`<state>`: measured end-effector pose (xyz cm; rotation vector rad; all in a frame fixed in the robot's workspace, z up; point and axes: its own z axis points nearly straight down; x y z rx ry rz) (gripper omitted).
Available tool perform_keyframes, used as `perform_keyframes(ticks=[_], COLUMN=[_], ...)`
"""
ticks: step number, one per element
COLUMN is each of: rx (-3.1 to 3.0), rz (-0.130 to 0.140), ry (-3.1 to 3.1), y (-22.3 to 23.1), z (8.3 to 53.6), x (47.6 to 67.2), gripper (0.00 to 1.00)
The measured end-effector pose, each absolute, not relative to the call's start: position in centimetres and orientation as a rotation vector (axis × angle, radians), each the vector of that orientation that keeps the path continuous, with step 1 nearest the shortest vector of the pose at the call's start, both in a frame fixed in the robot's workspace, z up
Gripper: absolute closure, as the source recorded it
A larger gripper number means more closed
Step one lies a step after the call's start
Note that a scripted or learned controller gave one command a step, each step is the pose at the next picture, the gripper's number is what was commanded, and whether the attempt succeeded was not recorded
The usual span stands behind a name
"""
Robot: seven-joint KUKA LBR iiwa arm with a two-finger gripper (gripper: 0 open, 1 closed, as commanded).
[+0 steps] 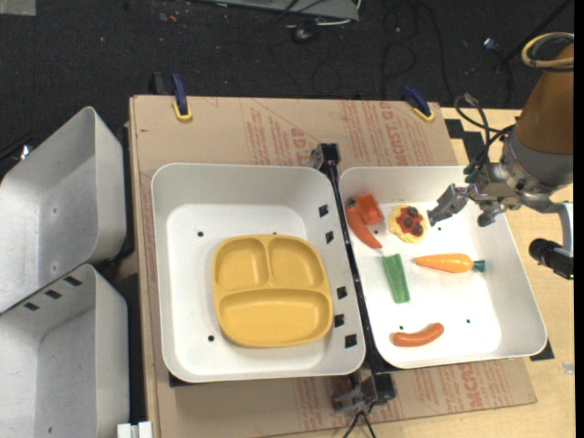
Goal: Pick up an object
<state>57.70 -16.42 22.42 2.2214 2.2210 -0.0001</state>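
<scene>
Item: carrot (444, 263), lying across the middle of the right bin (511, 290), leafy end pointing right. Nearest neighbours: green stick (396, 277) just left of it; round yellow piece with dark topping (409, 224) further back; red-orange piece (365, 219) at the far left corner; sausage (417, 336) near the front. Left bin (182, 199) is holding a yellow divided plate (272, 290).

Gripper (467, 203) is hovering over the bin's far right side, claw spread and grasping nothing. Step (as judged): approach, no object chosen. Next move is calling for descent squarely over one piece, clear of its neighbours.
</scene>
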Motion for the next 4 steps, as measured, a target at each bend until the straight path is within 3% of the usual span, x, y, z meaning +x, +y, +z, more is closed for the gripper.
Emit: perform_keyframes(ticks=[1,3,4], rx=[2.221,2.223,2.223], rz=[0.000,-0.002,-0.001], ry=[2.221,2.223,2.221], y=[-16.4,-16.2,-16.2], z=[22.4,10.1,9.2], x=[57.7,57.7,57.7], gripper=[0.00,0.00,0.00])
